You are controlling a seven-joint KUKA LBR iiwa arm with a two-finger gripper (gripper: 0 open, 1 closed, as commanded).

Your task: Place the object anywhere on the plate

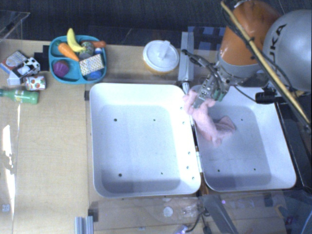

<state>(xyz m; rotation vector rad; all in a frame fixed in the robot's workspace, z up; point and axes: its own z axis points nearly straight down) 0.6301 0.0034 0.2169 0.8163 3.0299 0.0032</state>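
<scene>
A pink cloth [210, 123] is drawn up at the left end of the right bin [273, 177]. Its upper end is bunched between the fingers of my gripper [205, 97], and its lower end trails onto the bin floor. The gripper is shut on the cloth's top, close to the wall between the two bins. A blue divided plate [54, 68] sits on the bench at the far left, beyond the left bin [141, 145]. It carries toy food, including a banana [74, 41] and a carrot [67, 51].
A round white lidded dish [161, 56] stands behind the bins near the middle. Small toys and a green bottle [20, 97] lie at the bench's left edge. The arm's orange band and grey body fill the upper right.
</scene>
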